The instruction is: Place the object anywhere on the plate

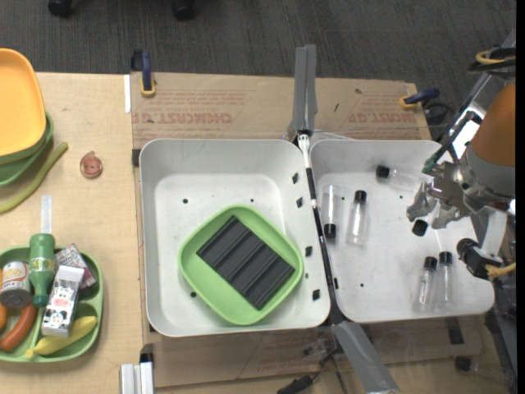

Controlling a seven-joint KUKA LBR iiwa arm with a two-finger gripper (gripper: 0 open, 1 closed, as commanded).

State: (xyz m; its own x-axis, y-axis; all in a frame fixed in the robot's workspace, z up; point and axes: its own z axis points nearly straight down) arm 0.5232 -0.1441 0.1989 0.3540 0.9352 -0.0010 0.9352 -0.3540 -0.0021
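1. Two shallow white bins sat side by side on a bench covered in brown cardboard, seen from above at a slant. The left bin held a green plate with a dark ribbed rectangular insert lying tilted across its middle.

2. The right bin held several small clear vials with black caps. Two vials and lay near the left wall of that bin, just beside each other. A small vial lay near the far wall. Two more vials and lay side by side near the front right corner.

3. The grey arm with its orange band reached in from the right over the right bin. Its gripper hung above the bin's right part, near a small black cap-like piece; whether that piece was between the fingers could not be told, nor whether the claw was wide or narrow.

4. A metal divider ran between the two bins, standing between the vials and the plate.

5. Well apart to the left, on the wooden table, stood a yellow dish stacked on a green one, a small pink round item, and a green tray with toy food, a green bottle and a small carton.

6. Blue clamps and gripped the far cardboard edge.
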